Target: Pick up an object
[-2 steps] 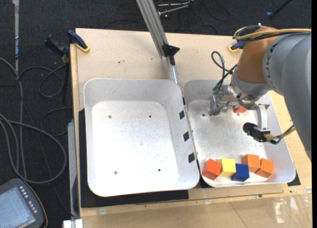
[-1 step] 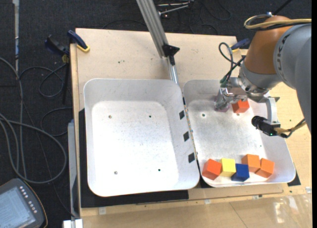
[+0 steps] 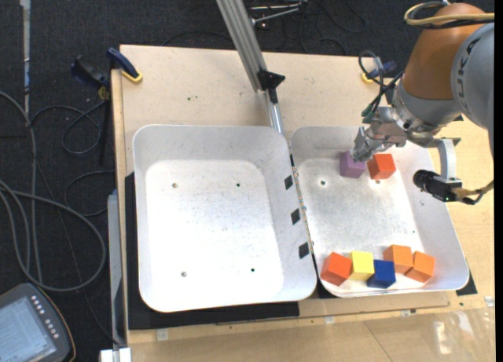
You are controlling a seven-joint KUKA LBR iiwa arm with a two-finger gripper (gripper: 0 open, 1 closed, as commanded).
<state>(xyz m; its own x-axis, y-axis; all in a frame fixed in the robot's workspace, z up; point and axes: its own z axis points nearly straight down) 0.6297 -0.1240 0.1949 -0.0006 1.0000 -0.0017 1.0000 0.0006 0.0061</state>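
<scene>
Jaws too hidden to tell their state, the gripper (image 3: pixel 366 151) hovers at the purple block (image 3: pixel 351 165) near the right bin's (image 3: pixel 440 231) far edge, and may nudge the adjacent orange block (image 3: pixel 382 166).

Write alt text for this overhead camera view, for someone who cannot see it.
A grey and orange robot arm reaches from the right, its gripper low over a purple block beside an orange block at the far end of the right white bin. Five more blocks, orange, yellow and blue, cluster along that bin's near edge.
</scene>
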